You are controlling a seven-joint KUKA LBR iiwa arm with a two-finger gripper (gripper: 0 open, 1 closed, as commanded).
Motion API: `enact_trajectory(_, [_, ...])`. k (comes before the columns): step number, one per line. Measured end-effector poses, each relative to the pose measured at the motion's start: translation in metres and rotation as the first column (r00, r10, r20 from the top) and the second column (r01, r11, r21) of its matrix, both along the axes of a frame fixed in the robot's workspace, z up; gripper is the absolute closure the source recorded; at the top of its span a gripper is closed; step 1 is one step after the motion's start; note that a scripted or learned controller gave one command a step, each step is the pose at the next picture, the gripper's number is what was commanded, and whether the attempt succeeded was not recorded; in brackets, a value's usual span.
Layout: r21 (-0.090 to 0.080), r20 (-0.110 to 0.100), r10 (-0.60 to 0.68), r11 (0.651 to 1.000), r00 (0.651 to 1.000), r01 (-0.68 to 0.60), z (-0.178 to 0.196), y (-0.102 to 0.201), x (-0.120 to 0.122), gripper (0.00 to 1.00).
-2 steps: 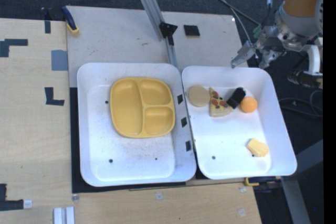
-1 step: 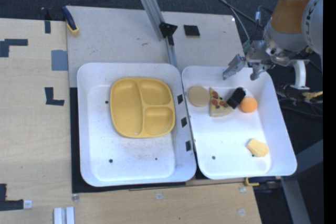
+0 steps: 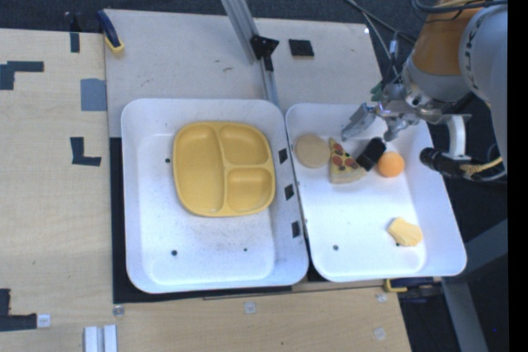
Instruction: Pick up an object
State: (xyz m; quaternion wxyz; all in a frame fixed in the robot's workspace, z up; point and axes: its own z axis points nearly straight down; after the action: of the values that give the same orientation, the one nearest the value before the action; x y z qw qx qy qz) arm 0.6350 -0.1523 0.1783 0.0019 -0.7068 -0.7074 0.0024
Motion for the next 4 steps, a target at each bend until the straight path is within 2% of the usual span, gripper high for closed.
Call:
enact_trajectory(1, [-0.002,0.007,0.002,1.0,1.0,-0.002,-0.061,0.004,0.004,0.0])
enact_trajectory(2, [-0.004,0.013,0.003,1.0,1.0,-0.003,-0.045,0.003,0.006,1.0])
enact_trajectory(4, [0.0,0.01,0.001,1.0,1.0,-0.001,0.041,0.001,0.008,1.0])
